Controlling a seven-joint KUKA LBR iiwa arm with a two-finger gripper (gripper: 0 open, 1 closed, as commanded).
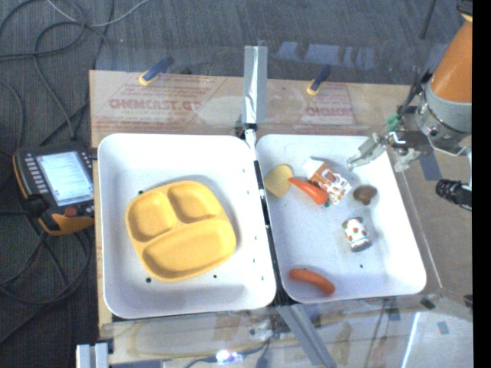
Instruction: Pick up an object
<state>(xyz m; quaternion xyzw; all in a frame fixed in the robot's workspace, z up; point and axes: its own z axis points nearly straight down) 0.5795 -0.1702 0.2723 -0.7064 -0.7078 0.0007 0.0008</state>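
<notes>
In the right bin [399, 228], hot dog [311, 280] lying roughly left-right, hand [376, 148] state unclear

Two bins sit side by side on the table [115, 98]. Left bin [115, 282]: one divided tray [181, 229], near its middle. Right bin [399, 271]: lemon [278, 180] at far left; carrot [308, 191] just right of it, touching a small carton [331, 181]; potato [364, 195] further right; can [356, 234] nearer the front; sausage [311, 280] foremost. Gripper [377, 149] over the far right corner.
</notes>
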